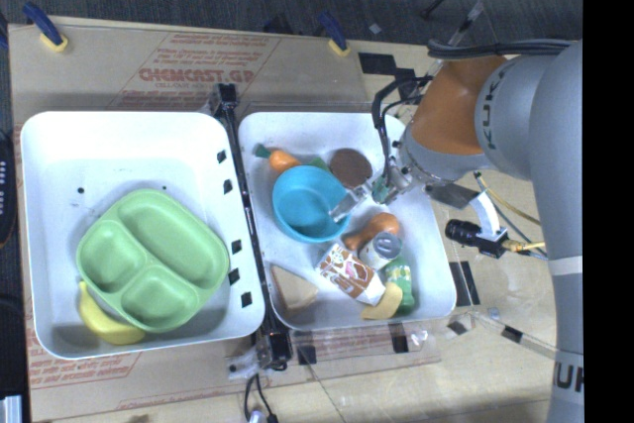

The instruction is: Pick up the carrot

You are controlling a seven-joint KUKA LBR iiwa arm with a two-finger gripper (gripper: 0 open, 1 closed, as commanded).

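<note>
You see two white bins (pixel 40 213) on a cardboard-covered bench (pixel 188 64). You cannot tell the gripper's (pixel 381 188) finger state. The carrot (pixel 282 159) lies well left of it, beside the blue bowl (pixel 307 203).

The carrot (pixel 282 159), near the right bin's (pixel 426 213) back left corner, is partly hidden behind the blue bowl (pixel 308 202); only its orange end and green top show. The yellow item (pixel 107 324) at the left bin's (pixel 40 213) front left corner lies mostly under the green tray (pixel 154 256). The gripper (pixel 371 193) is small and blurred; finger state indeterminate. The arm (pixel 515 124) is cut off by the right edge.
</note>
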